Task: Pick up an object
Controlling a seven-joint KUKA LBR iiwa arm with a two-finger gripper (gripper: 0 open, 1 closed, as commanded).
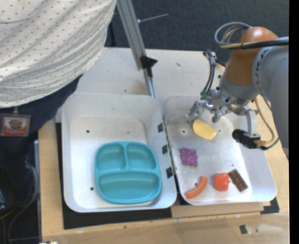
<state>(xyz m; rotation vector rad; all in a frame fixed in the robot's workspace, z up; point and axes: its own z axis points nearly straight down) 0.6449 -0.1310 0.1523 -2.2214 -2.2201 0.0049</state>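
End effector over the right bin.
I see its fingers spread open just above a pale yellow, rounded lump, which lies in that bin's far half.

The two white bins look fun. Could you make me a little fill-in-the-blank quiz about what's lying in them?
1. The teal divided plate lies in the ____ bin.
2. The tool hovers just above a ____ object in the right bin.
3. The small grape bunch is coloured ____.
4. The brown bar lies next to a ____ tomato.

Missing words: left; yellow; purple; red
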